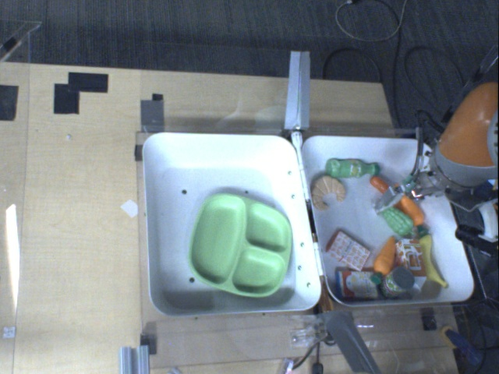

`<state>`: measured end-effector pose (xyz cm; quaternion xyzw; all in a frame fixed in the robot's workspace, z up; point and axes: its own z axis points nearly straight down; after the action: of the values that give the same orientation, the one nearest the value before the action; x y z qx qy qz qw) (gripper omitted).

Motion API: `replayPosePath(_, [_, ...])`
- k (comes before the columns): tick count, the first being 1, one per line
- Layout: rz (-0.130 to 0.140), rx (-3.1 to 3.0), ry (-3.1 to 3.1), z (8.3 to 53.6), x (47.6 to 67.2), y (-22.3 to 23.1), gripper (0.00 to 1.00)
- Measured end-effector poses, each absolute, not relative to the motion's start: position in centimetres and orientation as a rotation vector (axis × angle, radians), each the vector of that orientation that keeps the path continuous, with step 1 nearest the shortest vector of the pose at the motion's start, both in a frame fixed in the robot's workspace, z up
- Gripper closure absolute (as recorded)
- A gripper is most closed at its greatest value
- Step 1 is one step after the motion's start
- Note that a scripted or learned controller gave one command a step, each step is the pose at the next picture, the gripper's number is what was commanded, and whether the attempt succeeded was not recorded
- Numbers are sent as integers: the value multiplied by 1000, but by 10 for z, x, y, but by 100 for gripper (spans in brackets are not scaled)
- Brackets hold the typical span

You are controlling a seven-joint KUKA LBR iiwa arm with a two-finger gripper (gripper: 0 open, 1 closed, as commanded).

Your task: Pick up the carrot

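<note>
The right bin is reached by the gripper from the right. The carrot is seen directly under the fingers, touching them, beside a green packet. Whether it is pinched cannot be told.

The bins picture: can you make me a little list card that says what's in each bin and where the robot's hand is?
left bin: a green tray with three sections
right bin: toy food, including a green bottle, a croissant, a banana and a carrot
gripper: over the right bin's upper right part, right at the carrot
carrot lifted: cannot tell
arm: comes in from the right, orange band showing
</note>
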<state>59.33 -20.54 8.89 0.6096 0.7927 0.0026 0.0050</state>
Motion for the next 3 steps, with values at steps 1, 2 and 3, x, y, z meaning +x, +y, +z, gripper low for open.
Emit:
replayPosePath(1, [16, 1903, 2478, 102, 596, -204, 100])
replayPosePath(2, [7, 2248, 2186, 240, 614, -148, 100])
replayPosePath(3, [4, 2231, 2209, 206, 545, -116, 100])
